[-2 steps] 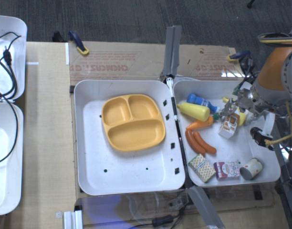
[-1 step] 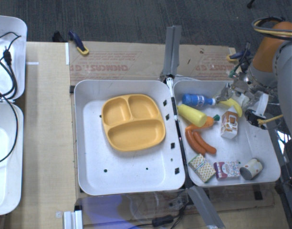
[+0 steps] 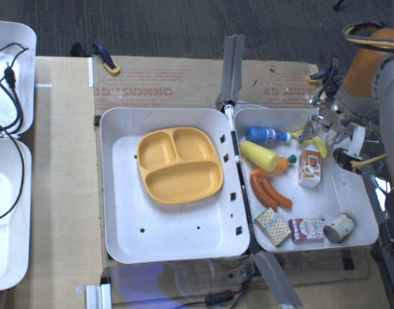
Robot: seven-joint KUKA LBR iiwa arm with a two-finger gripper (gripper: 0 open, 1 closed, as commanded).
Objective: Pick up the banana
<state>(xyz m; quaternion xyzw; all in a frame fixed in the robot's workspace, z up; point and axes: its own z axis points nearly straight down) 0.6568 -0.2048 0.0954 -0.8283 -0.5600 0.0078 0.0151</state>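
The banana [image 3: 321, 146] lies in the back part of the right bin [image 3: 361, 201], mostly covered; a yellow end pokes out on each side of the gripper. My gripper [image 3: 315, 131] sits low right over the banana's middle, reaching in from the right below the arm's orange band [image 3: 363, 69]. I cannot make out whether the banana is between the fingers or just beneath them.
The right bin also holds a blue bottle [image 3: 266, 134], a yellow squeeze bottle [image 3: 258, 154], a carrot [image 3: 282, 165], two sausages [image 3: 270, 192], a white carton [image 3: 309, 168], two small boxes [image 3: 272, 226] and a can [image 3: 339, 226]. A yellow divided plate [image 3: 179, 164] lies in the left bin [image 3: 120, 224].
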